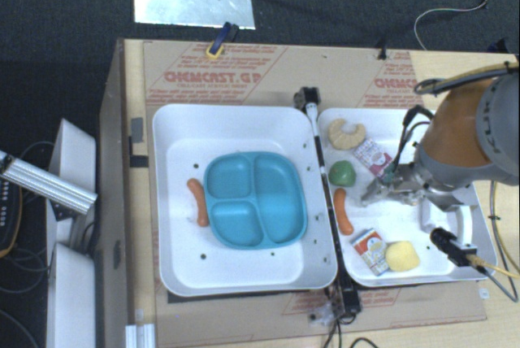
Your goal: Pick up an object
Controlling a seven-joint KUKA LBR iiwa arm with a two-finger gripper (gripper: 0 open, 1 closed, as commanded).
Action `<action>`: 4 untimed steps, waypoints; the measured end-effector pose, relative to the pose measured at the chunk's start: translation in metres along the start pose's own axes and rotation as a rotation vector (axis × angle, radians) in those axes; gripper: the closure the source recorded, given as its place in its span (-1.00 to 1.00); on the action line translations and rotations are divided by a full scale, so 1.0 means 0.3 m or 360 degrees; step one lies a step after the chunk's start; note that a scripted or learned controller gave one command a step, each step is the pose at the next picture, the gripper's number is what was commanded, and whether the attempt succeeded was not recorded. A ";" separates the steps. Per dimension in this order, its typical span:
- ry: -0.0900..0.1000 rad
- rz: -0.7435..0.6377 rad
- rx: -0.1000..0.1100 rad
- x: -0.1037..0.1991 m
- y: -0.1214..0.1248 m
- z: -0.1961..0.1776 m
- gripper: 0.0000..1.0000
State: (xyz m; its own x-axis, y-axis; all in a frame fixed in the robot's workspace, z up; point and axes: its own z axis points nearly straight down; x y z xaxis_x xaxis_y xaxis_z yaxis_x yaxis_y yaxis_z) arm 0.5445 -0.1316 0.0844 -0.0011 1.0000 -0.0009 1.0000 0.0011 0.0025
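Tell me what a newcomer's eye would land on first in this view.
The blue divided tray in the middle of the left bin stands out first, with an orange sausage lying just to its left. Next comes the arm's orange band at the right, above the tool, which reaches into the right bin among a green ball, a yellow lemon-like fruit and a second sausage.

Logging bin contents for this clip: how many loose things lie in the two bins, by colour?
Orange sausages: 2, one in the left bin, one in the right bin
Blue divided plate: 1
Green ball: 1
Yellow lemon: 1
Tan pastry: 1
Red-and-white packets: 2
Total: 8
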 end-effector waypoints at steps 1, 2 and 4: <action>0.0000 -0.0002 -0.0001 -0.041 0.171 -0.001 -1.00; 0.0035 -0.0008 0.0033 -0.223 0.317 0.007 -1.00; -0.0001 -0.0011 -0.0006 -0.018 0.403 -0.090 1.00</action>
State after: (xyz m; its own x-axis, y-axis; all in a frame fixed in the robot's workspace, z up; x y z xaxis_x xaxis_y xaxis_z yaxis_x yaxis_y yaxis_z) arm 0.6651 -0.1368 0.1116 -0.0078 1.0000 -0.0017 0.9999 0.0078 0.0066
